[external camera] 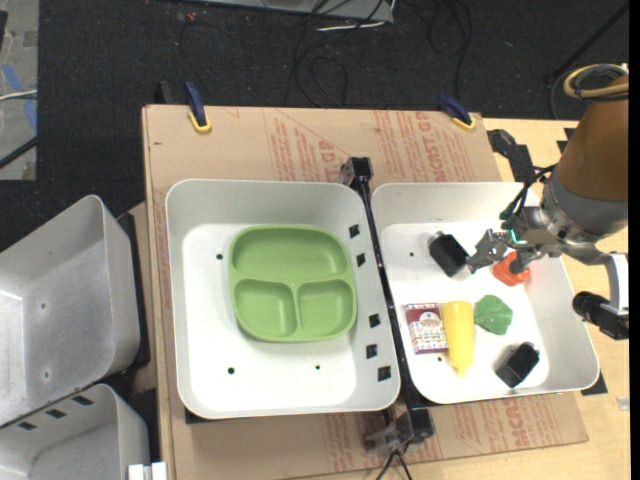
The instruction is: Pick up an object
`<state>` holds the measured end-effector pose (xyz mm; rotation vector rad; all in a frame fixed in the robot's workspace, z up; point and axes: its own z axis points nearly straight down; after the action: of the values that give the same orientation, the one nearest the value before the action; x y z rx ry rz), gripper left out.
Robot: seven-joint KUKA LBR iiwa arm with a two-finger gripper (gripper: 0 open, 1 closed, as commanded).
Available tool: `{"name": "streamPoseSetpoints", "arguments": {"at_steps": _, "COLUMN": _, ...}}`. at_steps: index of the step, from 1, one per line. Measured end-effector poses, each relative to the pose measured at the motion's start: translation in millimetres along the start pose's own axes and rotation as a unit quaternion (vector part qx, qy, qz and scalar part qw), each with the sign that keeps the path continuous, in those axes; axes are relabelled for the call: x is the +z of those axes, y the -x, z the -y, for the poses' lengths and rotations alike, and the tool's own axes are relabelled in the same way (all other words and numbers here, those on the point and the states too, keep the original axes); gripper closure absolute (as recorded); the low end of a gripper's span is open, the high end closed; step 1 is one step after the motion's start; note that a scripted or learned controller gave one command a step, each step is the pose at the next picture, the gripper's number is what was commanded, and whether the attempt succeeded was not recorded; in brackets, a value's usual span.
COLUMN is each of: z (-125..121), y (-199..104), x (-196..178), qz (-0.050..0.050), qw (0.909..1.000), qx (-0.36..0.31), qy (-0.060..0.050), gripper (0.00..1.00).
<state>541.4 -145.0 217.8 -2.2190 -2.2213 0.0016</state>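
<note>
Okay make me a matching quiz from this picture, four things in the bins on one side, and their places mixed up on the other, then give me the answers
Things:
1. green divided tray
2. yellow object
3. orange object
4. small card

Places:
A. right bin, just under the claw
B. alone in the left bin
C. right bin, next to the bins' divider
D. right bin, between the card and the green lump

Pairs: 1-B, 2-D, 3-A, 4-C

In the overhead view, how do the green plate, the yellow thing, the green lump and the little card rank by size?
Largest to smallest as they look:
1. Green plate, by far.
2. Yellow thing and card: too alike to rank.
3. Green lump, smallest.
</note>
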Motion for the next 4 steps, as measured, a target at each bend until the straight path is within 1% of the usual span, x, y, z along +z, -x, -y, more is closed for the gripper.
{"name": "streamPoseSetpoints", "arguments": {"at_steps": 1, "z": -0.4, "y": 0.1, "x": -0.5, "qz": 0.0, "qw": 1.0, "qx": 0.0, "qy": 0.001, "gripper": 0.0}}
{"name": "streamPoseSetpoints", "arguments": {"at_steps": 2, "z": 5.5, "y": -1.4, "x": 44.1, "qz": 0.0, "qw": 1.0, "qx": 0.001, "qy": -0.002, "gripper": 0.0}}
{"name": "streamPoseSetpoints", "arguments": {"at_steps": 3, "z": 4.2, "y": -4.0, "x": 107.9, "qz": 0.0, "qw": 1.0, "qx": 0.001, "qy": -0.002, "gripper": 0.0}}
{"name": "streamPoseSetpoints", "arguments": {"at_steps": 4, "z": 1.2, "y": -3.8, "x": 121.1, "qz": 0.0, "qw": 1.0, "qx": 0.002, "qy": 0.004, "gripper": 0.0}}
